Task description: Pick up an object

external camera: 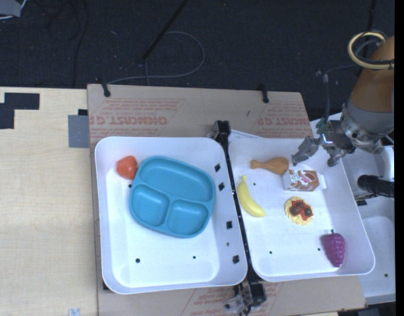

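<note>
Purple grapes (333, 248) sat at the right bin's (275, 263) near corner. Gripper (320, 151) hovered open and empty at its far edge, just beside the chicken drumstick (271, 166). Drumstick looked light, rigid, likely slick plastic; best pinched across its thick end.

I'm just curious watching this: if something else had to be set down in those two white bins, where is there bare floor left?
Left bin: a bare strip along the near wall, below the blue tray; the tomato crowds the far-left corner. Right bin: bare floor between the banana and the purple grapes, toward the near wall. Its far half is crowded: drumstick, packet, pizza toy, gripper.
</note>
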Available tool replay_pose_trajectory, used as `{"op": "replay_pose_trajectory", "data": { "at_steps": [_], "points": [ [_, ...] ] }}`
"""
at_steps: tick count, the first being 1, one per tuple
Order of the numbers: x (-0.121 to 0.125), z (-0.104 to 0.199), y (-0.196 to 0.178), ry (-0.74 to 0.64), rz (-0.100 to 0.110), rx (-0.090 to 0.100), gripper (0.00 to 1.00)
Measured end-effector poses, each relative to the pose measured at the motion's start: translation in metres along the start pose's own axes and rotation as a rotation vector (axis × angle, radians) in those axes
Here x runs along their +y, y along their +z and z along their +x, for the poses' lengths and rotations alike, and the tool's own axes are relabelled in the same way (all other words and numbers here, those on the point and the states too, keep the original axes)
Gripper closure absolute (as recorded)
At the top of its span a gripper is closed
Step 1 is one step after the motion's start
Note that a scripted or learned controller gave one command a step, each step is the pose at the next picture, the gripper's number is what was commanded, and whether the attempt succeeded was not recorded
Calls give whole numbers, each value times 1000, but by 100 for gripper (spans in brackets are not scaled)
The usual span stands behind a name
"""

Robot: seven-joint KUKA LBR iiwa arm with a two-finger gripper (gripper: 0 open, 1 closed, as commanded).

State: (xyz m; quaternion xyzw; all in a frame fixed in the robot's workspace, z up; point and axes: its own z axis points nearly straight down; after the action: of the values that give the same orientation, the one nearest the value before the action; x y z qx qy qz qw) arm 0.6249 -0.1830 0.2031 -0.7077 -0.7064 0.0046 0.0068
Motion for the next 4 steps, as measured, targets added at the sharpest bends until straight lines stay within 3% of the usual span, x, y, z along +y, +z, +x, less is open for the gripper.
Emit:
{"op": "replay_pose_trajectory", "data": {
  "at_steps": [1,3,4],
  "points": [
    [2,0,-9,-2,-13,-2,0],
    [11,1,91,-6,-20,-9,0],
    [14,-1,90,-3,-31,-10,0]
  ]
}}
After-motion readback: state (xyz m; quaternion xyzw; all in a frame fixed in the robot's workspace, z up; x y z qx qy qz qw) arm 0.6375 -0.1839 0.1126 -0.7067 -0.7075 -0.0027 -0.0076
